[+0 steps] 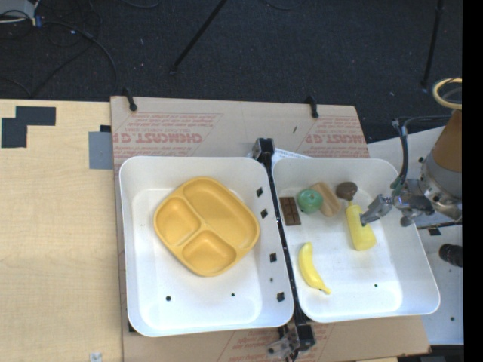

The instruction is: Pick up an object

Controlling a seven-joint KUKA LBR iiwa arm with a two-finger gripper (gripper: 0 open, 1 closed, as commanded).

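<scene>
Two white bins sit side by side. Left bin (143,292) holds a yellow tray (206,225). Right bin (407,292): gripper (373,216) at three o'clock, grip unclear, touching a yellow block (360,228); banana (310,268) at six.

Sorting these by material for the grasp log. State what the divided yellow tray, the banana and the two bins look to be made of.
Divided yellow tray: looks like moulded plastic, matte, uniform colour with soft rounded compartment ridges.
Banana: probably a plastic toy; even bright yellow, slight sheen, though real fruit cannot be ruled out.
Left bin and right bin: white, smooth, thin rounded rims, likely formed plastic.
</scene>
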